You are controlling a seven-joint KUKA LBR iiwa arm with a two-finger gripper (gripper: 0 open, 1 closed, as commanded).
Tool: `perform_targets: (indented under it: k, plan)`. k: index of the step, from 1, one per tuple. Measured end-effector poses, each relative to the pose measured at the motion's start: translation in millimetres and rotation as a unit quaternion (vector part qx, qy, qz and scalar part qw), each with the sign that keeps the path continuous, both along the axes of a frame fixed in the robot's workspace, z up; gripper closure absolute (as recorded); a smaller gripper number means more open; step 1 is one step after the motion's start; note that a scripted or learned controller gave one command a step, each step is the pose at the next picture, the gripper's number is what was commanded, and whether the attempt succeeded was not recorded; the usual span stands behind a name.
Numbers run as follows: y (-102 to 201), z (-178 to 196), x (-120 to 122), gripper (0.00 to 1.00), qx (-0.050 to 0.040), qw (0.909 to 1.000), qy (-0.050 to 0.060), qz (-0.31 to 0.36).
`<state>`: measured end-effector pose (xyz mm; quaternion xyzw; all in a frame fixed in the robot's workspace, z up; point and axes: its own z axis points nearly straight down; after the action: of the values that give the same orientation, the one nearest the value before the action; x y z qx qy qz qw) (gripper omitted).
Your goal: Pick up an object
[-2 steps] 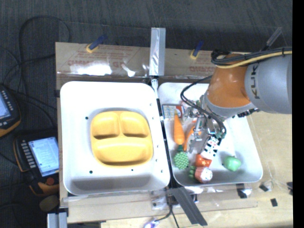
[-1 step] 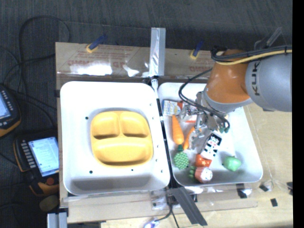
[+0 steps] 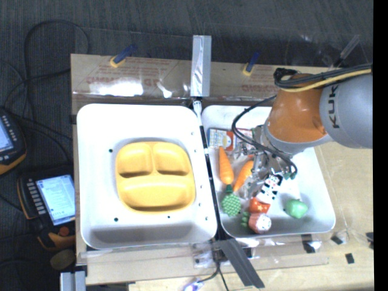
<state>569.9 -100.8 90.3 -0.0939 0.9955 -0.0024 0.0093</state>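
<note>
Camera view shows you the gripper (image 3: 265, 173) low in the right bin (image 3: 321, 214) among crowded toys — beside a carrot (image 3: 225, 165) — though whether it grips anything, you cannot tell.

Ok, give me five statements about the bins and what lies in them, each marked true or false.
1. The yellow divided tray lies in the left bin. True.
2. The carrot lies in the left bin. False: it lies in the right bin, near the wall between the bins.
3. The tool hangs over the right bin. True.
4. The green round toy sits on the yellow divided tray. False: it sits on the floor of the right bin, towards its right side.
5. The arm's band above the wrist is blue. False: the band is orange.
</note>
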Motion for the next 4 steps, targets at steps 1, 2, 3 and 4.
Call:
perform_targets:
  k: [1,2,3,4]
  plan:
    - [4,-1,4,0.0,-0.0005,0.9998,0.004,-0.018]
    - [6,-1,10,0.0,-0.0011,0.9999,0.006,0.011]
    - [6,0,-10,0.0,0.0011,0.9998,-0.001,-0.022]
    - [6,-1,12,0.0,-0.0001,0.9999,0.006,0.008]
